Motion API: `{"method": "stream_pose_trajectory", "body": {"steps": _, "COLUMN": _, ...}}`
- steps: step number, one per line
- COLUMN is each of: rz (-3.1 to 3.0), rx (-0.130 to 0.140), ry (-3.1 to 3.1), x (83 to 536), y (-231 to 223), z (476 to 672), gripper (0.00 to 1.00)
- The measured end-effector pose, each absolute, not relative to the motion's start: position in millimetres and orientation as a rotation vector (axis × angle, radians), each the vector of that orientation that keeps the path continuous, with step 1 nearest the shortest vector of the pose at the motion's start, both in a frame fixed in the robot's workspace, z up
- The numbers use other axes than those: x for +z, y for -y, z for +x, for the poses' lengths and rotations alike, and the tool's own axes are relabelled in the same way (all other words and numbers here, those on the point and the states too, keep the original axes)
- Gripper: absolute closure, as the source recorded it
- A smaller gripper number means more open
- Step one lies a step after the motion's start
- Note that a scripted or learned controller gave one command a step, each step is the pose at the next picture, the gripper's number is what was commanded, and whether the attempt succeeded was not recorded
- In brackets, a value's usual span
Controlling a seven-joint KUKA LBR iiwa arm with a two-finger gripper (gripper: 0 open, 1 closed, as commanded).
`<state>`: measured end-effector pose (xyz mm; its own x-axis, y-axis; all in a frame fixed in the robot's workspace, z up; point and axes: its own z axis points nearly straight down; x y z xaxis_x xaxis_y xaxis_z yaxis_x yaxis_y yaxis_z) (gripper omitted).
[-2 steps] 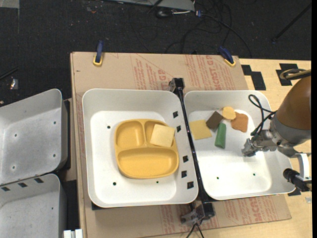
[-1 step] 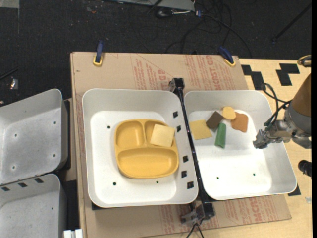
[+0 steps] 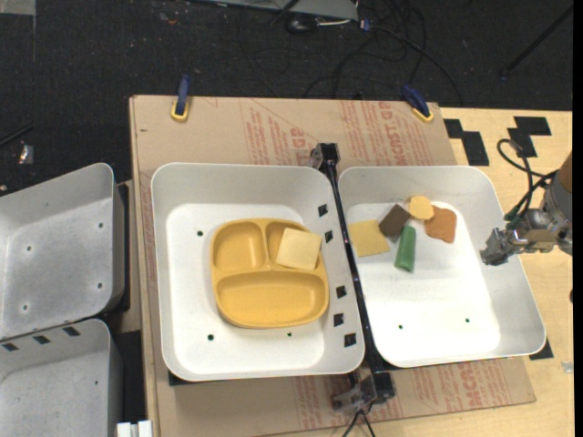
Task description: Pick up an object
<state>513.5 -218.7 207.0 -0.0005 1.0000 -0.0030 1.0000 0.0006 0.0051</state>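
At the right bin's (image 3: 510, 271) right rim, pincer (image 3: 496, 248) hovers, grip state indeterminate; green block (image 3: 405, 248), brown pieces and yellow square lie near its far-left corner; left bin holds yellow tray (image 3: 264, 289)

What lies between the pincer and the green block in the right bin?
In the camera view, bare white bin floor: the pincer sits at the right bin edge, and nothing lies between it and the green block.

Small toy foods (image 3: 407, 231) — yellow, brown, orange, green — clustered in right bin's (image 3: 474, 330) upper half.
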Motion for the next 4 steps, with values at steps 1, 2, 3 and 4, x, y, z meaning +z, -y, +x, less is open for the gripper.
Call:
{"method": "stream_pose_trajectory", "body": {"steps": 1, "rz": 2.214, "rx": 0.003, "ry": -2.22, "x": 252.1, "y": 219.0, "z": 514.8, "gripper": 1.0}}
{"method": "stream_pose_trajectory", "body": {"steps": 2, "rz": 2.213, "rx": 0.003, "ry": -2.23, "x": 240.9, "y": 165.8, "z": 527.3, "gripper": 1.0}}
{"method": "stream_pose_trajectory", "body": {"steps": 3, "rz": 2.213, "rx": 0.002, "ry": -2.231, "x": 230.9, "y": 108.5, "z": 548.8, "gripper": 1.0}}
{"method": "stream_pose_trajectory", "body": {"steps": 4, "rz": 2.212, "rx": 0.004, "ry": -2.23, "x": 240.1, "y": 55.3, "z": 563.2, "gripper": 1.0}}
